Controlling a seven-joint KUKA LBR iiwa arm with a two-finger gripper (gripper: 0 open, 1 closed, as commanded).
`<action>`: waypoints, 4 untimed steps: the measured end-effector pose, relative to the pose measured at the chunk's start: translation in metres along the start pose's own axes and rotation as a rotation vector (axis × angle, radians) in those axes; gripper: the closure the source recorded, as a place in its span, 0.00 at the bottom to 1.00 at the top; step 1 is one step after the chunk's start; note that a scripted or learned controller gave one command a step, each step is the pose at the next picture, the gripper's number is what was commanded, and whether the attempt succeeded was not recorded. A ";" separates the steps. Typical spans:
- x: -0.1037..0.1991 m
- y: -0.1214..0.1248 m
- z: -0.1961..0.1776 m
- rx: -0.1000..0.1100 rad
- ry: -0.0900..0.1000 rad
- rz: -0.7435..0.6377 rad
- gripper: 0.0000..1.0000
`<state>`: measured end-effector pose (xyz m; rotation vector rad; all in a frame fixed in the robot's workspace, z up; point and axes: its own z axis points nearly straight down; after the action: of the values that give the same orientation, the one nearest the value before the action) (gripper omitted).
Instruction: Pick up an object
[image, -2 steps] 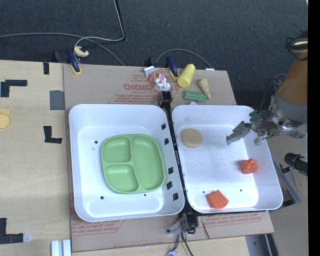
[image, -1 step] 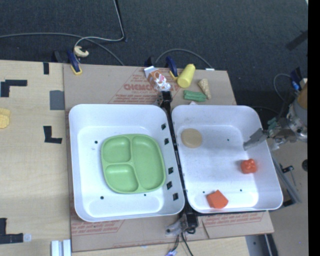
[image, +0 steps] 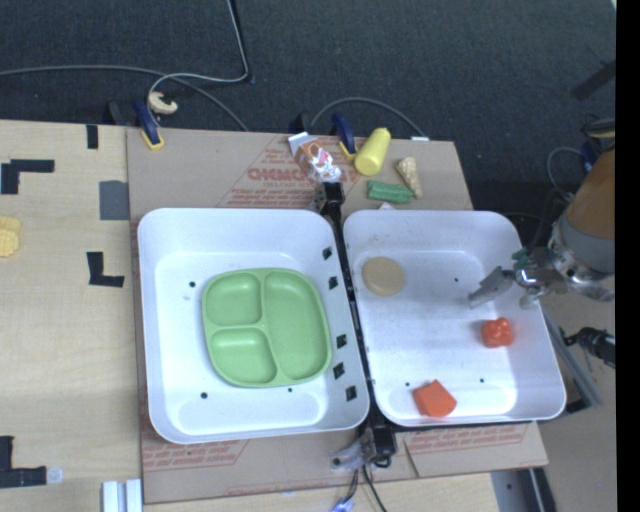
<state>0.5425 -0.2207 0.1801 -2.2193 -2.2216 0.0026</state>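
The right bin (image: 450, 230) holds three loose objects: a tan round disc (image: 382, 276) at its back left, a small red lump (image: 497, 332) near its right wall, and an orange block (image: 435, 399) at the front. My gripper (image: 505, 283) hangs over the right side of this bin, just behind the red lump and apart from it. It is open, with nothing between its fingers (image: 487, 288). The grey arm with its orange band (image: 598, 205) comes in from the right.
The left bin (image: 170, 240) carries a green divided plate (image: 266, 326). Behind the bins, on the cardboard, lie a yellow bottle (image: 372, 150), a green piece (image: 389, 192), a beige piece (image: 408, 176) and a small packet (image: 318, 160). Cables trail at the back.
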 end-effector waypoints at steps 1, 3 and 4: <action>-0.003 -0.018 0.001 -0.001 -0.001 0.000 0.00; -0.003 -0.012 0.082 -0.006 -0.003 0.000 1.00; 0.059 0.029 0.093 -0.009 0.000 -0.002 1.00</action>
<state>0.5716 -0.1614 0.0873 -2.2215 -2.2279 -0.0073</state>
